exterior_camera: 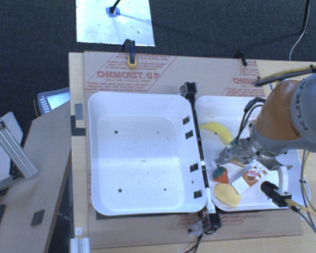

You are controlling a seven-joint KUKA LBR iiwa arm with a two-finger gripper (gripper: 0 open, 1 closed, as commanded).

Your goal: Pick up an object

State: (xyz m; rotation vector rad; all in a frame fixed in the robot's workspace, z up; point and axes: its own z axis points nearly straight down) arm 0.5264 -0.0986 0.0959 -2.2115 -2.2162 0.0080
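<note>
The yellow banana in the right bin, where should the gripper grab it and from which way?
Probably at the middle of the curved yellow plastic banana, coming straight down, fingers closing across its narrow width. It lies flat and apart from the other items in the right-hand white bin, with bare floor along both long sides.

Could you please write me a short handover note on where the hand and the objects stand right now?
Hand: down in the right bin, near its left wall; whether it is open or shut cannot be made out, and nothing is seen gripped.
Objects, all in the right bin: banana just above the hand, strawberry just below it, lemon near the front edge, a white and orange packet beside them.
Done: arm lowered among the objects.
Left: secure one object and lift it clear.
</note>
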